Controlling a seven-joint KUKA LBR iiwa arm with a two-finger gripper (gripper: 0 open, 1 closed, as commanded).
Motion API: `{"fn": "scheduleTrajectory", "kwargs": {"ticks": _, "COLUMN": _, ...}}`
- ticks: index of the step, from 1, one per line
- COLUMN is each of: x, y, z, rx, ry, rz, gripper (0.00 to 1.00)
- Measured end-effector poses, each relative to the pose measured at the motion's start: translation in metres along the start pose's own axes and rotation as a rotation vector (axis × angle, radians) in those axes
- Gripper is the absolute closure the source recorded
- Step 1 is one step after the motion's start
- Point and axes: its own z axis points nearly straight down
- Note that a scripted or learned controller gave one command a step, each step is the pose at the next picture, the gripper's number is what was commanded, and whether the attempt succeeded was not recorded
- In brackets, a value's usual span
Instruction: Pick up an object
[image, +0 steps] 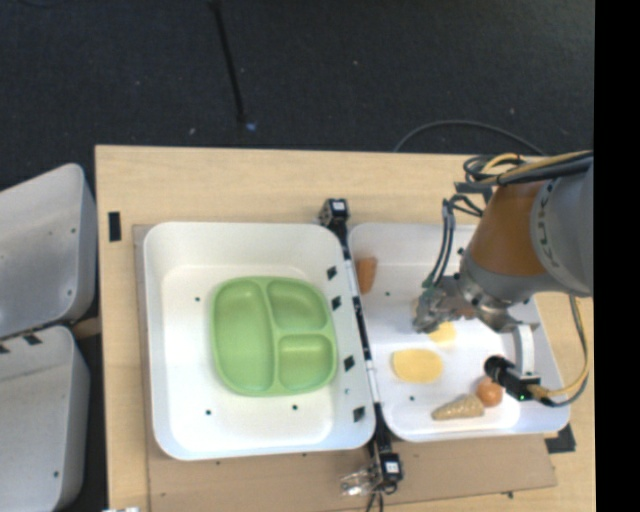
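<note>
In the right bin (400, 245) lie a flat yellow piece (417, 366), a small yellow bit (443, 333), a tan cone (459, 407), a small orange ball (489, 393) and a brown-orange piece (367, 273) by the left wall. My gripper (432, 318) reaches down from the orange-banded wrist (510, 245) and sits right beside the small yellow bit, touching or nearly touching it. Whether anything lies between its fingers is hidden.
The left bin (180, 300) holds a green divided plate (272, 335). Black clips (352, 330) run along the divider between the bins. A black-and-green fitting (507, 378) and cables (560, 385) hang over the right bin's right side. White chairs (40, 260) stand at the left.
</note>
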Motion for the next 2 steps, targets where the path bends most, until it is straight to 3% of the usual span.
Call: {"fn": "scheduleTrajectory", "kwargs": {"ticks": 2, "x": -0.003, "y": 0.0, "z": -0.109, "rx": -0.002, "ry": 0.0, "rz": -0.013, "gripper": 1.0}}
